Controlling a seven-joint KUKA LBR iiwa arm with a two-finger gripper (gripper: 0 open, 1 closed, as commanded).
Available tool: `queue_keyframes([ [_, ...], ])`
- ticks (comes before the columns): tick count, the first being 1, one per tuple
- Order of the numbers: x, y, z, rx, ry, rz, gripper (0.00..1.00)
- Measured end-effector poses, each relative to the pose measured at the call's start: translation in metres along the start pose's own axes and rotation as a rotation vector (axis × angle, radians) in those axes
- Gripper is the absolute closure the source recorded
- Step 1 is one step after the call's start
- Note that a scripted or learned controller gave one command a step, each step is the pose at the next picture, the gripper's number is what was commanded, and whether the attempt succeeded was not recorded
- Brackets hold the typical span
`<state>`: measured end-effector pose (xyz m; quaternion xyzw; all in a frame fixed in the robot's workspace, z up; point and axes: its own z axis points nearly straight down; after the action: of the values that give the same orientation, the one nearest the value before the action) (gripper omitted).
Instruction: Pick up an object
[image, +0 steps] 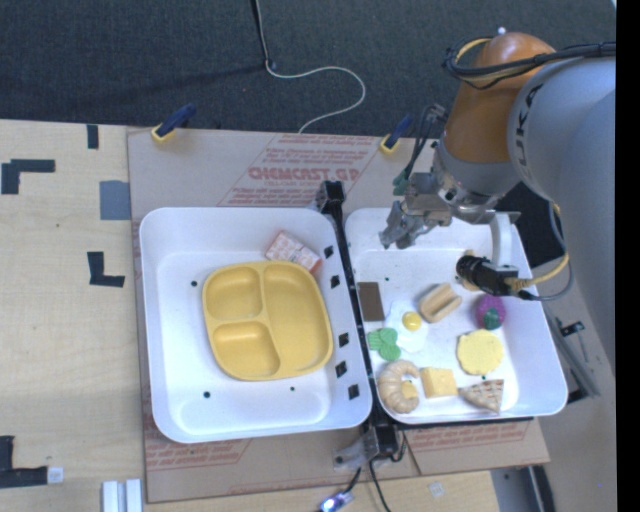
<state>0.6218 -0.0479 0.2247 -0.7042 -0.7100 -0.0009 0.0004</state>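
Note:
My gripper (397, 230) hangs over the far left part of the right bin (520, 400), above bare white floor, with nothing seen between its fingers. In that bin lie a tan bread roll (439, 301), a purple grape bunch (490, 310), a yellow round slice (481, 351), a fried egg (411, 323), a green leafy piece (384, 344), a brown block (369, 300), a croissant (399, 385), a cheese cube (437, 382) and a pizza wedge (483, 395). All of these sit nearer the front than the gripper.
The left bin (170, 300) holds a yellow divided plate (266, 320) and a small pink-and-white packet (292, 249) behind it. A black divider (340, 280) runs between the bins. A black cylinder (478, 270) on the arm overhangs the right bin.

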Motion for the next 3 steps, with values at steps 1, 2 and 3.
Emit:
queue_keyframes([
  [1,0.057,0.016,0.010,0.002,-0.001,0.001,1.00],
  [2,0.104,0.035,-0.008,0.000,-0.001,0.002,1.00],
  [3,0.111,0.047,-0.006,0.001,-0.003,0.006,1.00],
])
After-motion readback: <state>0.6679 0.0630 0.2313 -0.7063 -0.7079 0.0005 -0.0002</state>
